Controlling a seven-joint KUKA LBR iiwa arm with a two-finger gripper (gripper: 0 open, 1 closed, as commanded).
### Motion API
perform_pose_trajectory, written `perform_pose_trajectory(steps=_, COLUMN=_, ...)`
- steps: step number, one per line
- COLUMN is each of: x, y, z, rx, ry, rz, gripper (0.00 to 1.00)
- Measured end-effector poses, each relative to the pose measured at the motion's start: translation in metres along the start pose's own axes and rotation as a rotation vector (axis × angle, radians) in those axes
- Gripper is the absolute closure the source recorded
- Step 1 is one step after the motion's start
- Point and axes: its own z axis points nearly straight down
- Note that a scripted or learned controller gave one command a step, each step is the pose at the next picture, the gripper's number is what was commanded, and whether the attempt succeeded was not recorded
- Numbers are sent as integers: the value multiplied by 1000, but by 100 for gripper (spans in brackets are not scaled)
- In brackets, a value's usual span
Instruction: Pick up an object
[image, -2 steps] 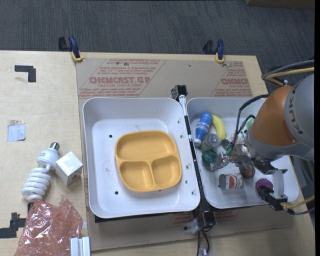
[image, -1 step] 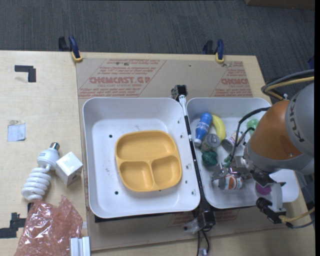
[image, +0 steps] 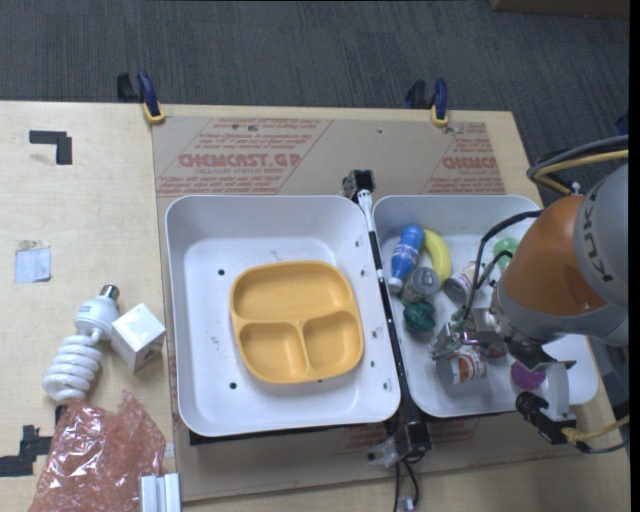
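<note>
The arm (image: 560, 270) reaches in from the right over the right-hand white bin (image: 420, 395), its orange band sitting above the bin's far right side, and the gripper (image: 462, 340) hangs low among the clutter there; the wrist hides too much of it to tell how its jaws stand, or whether anything lies between them. Directly under and just below the jaws sits a small can with a red and white label (image: 466, 368), possibly touching them, though the view is too crowded to be sure. Just left of the jaws lies a dark green ball (image: 419, 317), and above that a grey-green round thing (image: 424, 283). Further up and left of the jaws are a blue bottle (image: 404, 253) and beside it a yellow banana (image: 437, 256). To the right of the jaws, near the bin's lower edge, shows a purple piece (image: 526, 376). Well to the left, across the divide, the left white bin (image: 190, 300) holds a yellow divided plate (image: 297, 322). Both bins rest on a brown board (image: 250, 155) printed with red lettering and clamped at its far edge to a pale wooden bench (image: 70, 230). On the bench far left of the jaws lie a spiral light bulb (image: 80, 350), a small white cube (image: 138, 335) and crumpled pinkish wrap (image: 95, 460). Beyond the bench is dark grey carpet (image: 300, 45).
</note>
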Motion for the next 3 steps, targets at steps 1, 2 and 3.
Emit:
perform_pose_trajectory(steps=1, x=80, y=24, z=-89, rx=7, ry=2, rz=-4, gripper=100)
perform_pose_trajectory(steps=2, x=79, y=25, z=-99, rx=4, ry=1, rz=-7, gripper=100)
perform_pose_trajectory(steps=3, x=79, y=27, z=-109, rx=2, ry=-1, rz=-8, gripper=100)
